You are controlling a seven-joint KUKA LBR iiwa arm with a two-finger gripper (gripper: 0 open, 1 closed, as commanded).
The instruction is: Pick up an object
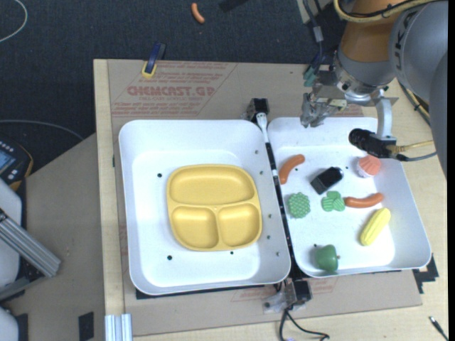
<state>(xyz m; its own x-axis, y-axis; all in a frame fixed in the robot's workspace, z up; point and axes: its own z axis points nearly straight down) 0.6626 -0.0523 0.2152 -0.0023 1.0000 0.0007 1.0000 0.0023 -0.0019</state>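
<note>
Seven small items, right bin (pixel 419 251), nearest first: green pepper (pixel 326 258), corn (pixel 375 226), sausage (pixel 363 202), black block (pixel 327 180). Gripper (pixel 313 119) hovers above the bin's far rim, fingers apparently released, nothing between them. Step: approach; next, descend onto one item.

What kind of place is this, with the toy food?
Probably a robot lab. A robot arm hangs over two white bins, one with toy food like corn, and cables run around the bench.

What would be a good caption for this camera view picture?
Robot gripper hovers over the right bin of toy food; yellow plate waits in the left bin.
</note>
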